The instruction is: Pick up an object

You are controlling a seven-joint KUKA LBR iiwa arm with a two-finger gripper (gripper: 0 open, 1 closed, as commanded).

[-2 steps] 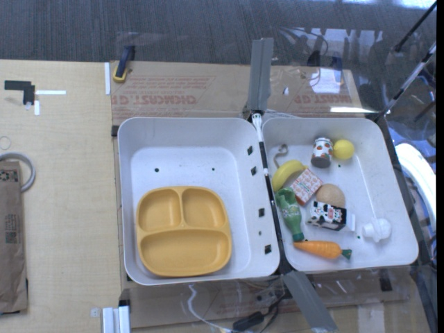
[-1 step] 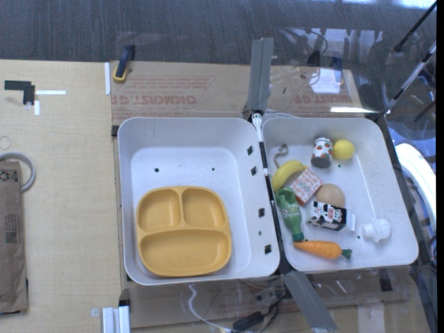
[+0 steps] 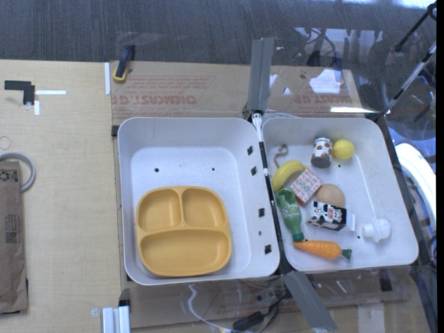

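- The left bin (image 3: pixel 132 144) holds a yellow divided plate (image 3: pixel 184 229), lying flat toward its near side with three compartments showing.
- The right bin (image 3: pixel 388 207) carries all the small things, clustered in its left and middle part.
- A yellow banana (image 3: pixel 286 172) lies near the right bin's left wall, with a green bottle (image 3: pixel 291 214) just on its near side, the bottle's cap pointing toward the near edge.
- A small red-and-white checked box (image 3: pixel 305 184) sits between the banana and a tan rounded object (image 3: pixel 331 194) (what it is, I cannot tell).
- A black-and-white cow-patterned carton (image 3: pixel 327 216) lies touching the tan object on its near side.
- An orange carrot (image 3: pixel 320 249) with a green tip lies along the near edge, green end to the right.
- At the far side, a small dark jar-like item (image 3: pixel 320 152) stands just beside a yellow lemon (image 3: pixel 343 149).
- A white object (image 3: pixel 376 230) rests apart, at the right.
- The arm's hand cannot be judged from this picture.
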